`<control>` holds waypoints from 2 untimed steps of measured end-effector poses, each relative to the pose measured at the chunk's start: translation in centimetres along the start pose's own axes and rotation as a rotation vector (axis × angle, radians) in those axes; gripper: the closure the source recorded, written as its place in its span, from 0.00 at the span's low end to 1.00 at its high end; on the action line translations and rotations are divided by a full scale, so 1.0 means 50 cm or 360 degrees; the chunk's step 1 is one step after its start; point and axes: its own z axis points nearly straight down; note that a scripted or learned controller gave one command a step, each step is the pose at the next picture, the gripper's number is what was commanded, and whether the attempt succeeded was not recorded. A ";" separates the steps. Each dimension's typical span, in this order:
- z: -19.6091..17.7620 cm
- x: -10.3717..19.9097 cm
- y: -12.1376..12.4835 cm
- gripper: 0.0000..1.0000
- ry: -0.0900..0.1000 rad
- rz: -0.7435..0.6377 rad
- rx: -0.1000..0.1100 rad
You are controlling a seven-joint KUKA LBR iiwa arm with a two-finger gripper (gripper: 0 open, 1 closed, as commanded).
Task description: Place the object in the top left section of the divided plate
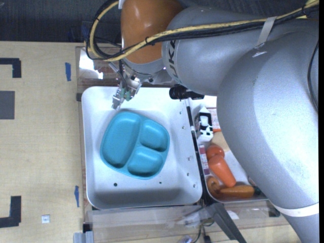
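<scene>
Above the far edge of the left shallow white bin (96, 186), you see the two-finger gripper (118, 99) hanging just beyond the blue three-section plastic plate (134, 144); you cannot tell how it is set. Your orange carrot-shaped toy (221, 168) lies in the right white bin (238, 198), beside a red ball (214, 151) and a hot-dog toy (232, 190).

Divided plate (134, 144): all 3 sections open from above; tool (120, 96) hangs just beyond its upper rim; arm (243, 85) overhangs right bin (215, 196) and its toys (223, 171)
</scene>
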 end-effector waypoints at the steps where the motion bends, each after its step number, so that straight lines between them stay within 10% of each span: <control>1: 0.130 -0.002 0.005 1.00 -0.0008 -0.0462 -0.0011; 2: 0.150 0.010 -0.028 1.00 0.0006 -0.0502 0.0001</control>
